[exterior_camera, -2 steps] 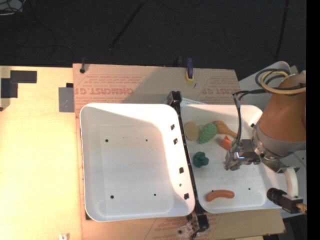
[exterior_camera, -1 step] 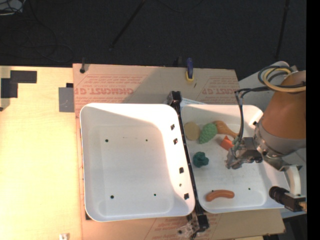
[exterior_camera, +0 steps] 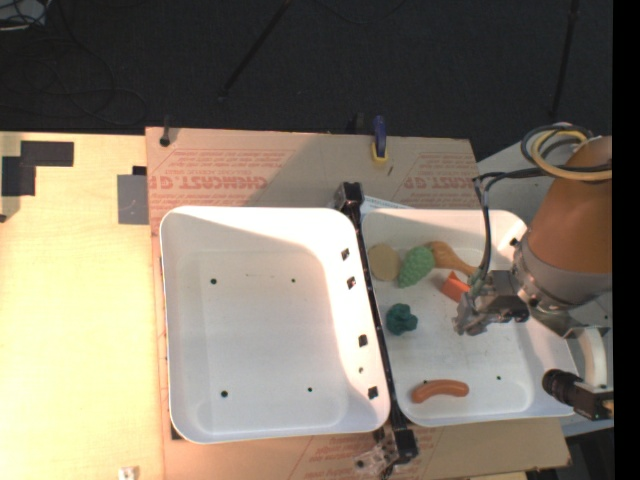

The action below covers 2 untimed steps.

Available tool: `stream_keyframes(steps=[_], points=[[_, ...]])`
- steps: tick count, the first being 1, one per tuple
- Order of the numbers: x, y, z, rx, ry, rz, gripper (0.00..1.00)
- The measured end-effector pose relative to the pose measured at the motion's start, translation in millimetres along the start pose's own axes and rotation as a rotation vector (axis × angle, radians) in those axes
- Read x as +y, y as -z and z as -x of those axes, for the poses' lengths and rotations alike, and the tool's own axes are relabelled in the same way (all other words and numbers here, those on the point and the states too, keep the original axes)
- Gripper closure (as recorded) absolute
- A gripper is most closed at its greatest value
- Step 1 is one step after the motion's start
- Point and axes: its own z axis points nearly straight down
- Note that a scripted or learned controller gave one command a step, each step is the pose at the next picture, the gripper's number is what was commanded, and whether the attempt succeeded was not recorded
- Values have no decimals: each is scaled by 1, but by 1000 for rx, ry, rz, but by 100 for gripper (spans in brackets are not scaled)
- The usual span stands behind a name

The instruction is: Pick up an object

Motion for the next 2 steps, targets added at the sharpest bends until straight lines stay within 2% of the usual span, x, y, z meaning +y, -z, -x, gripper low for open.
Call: stream_keyframes(steps=[2], points=[[0, 18, 1, 0, -2, -3, 100]])
